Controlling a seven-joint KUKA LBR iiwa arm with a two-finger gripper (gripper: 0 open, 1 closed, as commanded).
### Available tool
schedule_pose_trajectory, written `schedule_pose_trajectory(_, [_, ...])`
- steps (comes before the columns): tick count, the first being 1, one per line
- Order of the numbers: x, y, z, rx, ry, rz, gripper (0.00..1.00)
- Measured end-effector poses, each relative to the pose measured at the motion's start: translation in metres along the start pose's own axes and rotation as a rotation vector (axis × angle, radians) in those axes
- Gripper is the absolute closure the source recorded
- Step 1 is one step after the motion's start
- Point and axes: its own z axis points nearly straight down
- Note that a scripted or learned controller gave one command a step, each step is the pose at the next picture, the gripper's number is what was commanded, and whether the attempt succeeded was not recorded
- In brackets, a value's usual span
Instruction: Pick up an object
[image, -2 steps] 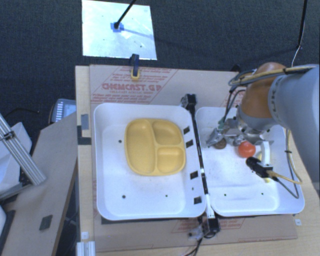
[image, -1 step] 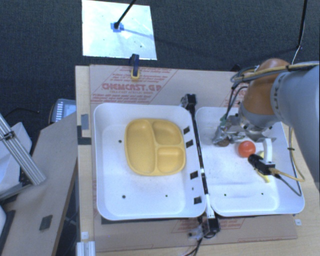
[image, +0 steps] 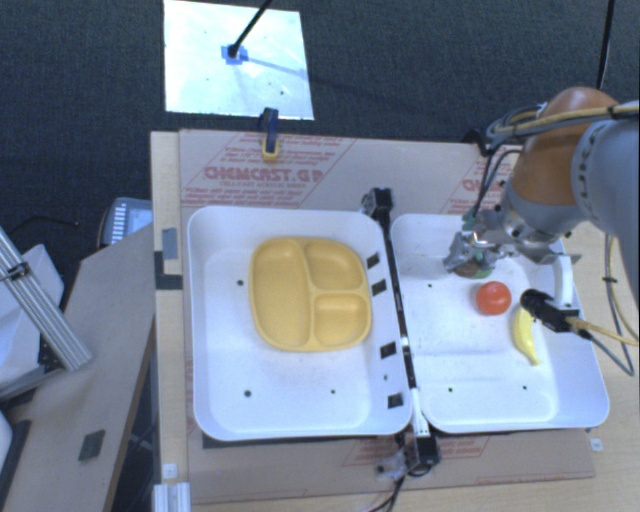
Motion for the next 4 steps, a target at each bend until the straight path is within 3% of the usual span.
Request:
schedule_pose_trajectory(2, [-0.009, 0.005, -0.109, -0.003, -0.001, -0.005, 1.0])
schedule_pose_trajectory(4, [0.093, -0.02, -0.104, 0.003, 0.001, -0.01, 1.0])
